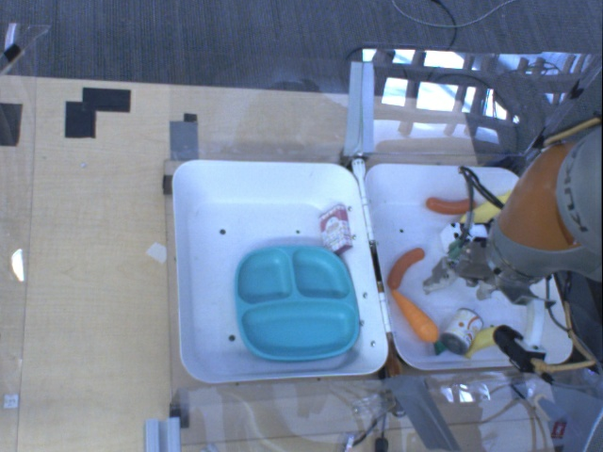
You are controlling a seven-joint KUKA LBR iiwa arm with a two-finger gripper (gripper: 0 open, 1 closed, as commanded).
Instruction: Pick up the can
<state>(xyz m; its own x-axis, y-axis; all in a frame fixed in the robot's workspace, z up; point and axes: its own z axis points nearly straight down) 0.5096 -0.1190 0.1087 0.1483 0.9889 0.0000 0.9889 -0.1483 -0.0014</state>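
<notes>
Gripper [450,273] sits low over the right bin [405,188], toward the middle of its floor, fingers splayed apart with nothing between them; left fingertip [435,281] points toward 8 o'clock. The can [459,331] lies on its side at about 5 o'clock from the gripper, near but apart, close to the bin's front wall, its open end toward 7 o'clock. A carrot [415,315] lies at 7 o'clock from the gripper, its tip almost touching the can's left side. A sausage [406,266] rests tilted at 9 o'clock from the gripper, just beside it. A second sausage [448,205] lies at 12 o'clock near the bin's back. A yellow banana [483,211] shows at 1 o'clock, partly hidden behind the arm [542,210], whose orange band fills the right side. Another yellow piece [480,339] touches the can at its 3 o'clock side. In the left bin [203,252], a teal divided plate [297,302] lies toward the front, and a small red-and-white packet [335,228] lies at its 1 o'clock, against the right wall.
</notes>
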